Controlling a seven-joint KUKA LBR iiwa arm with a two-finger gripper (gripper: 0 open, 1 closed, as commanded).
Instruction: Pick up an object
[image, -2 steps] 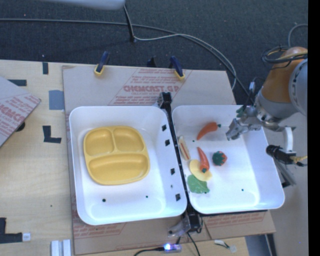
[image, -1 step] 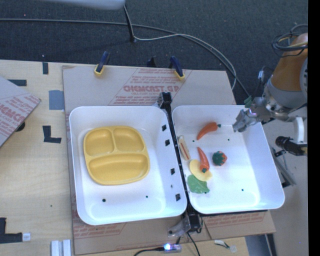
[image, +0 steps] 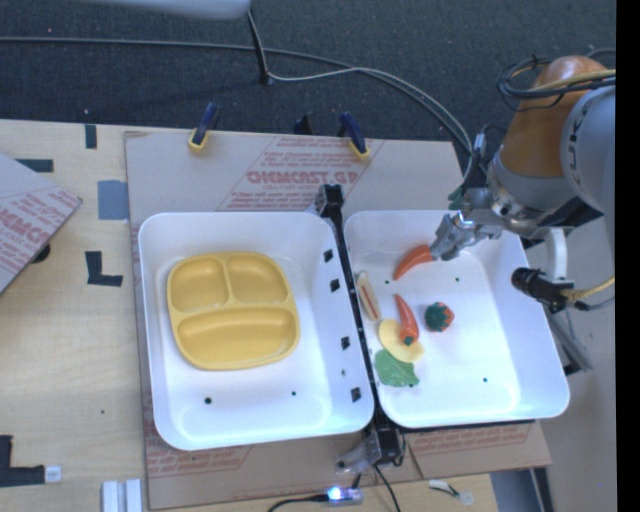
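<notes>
My gripper (image: 444, 246) is low over the back of the right bin (image: 520, 390). It is shut on the right end of an orange carrot-shaped toy (image: 412, 263), which slants down to the left from the fingertips. In the bin's left half lie a red pepper (image: 406, 318), a yellow piece (image: 396, 342) under the pepper's tip, a green leafy piece (image: 396, 371), a thin tan and red strip (image: 368, 297) and a round green toy (image: 438, 317).
The left bin (image: 160, 400) holds a yellow divided plate (image: 232, 308). A black divider (image: 345, 290) runs between the bins. Blue and yellow clamps (image: 352, 136) hold the cardboard at the back. A cable (image: 400, 85) crosses behind the bins.
</notes>
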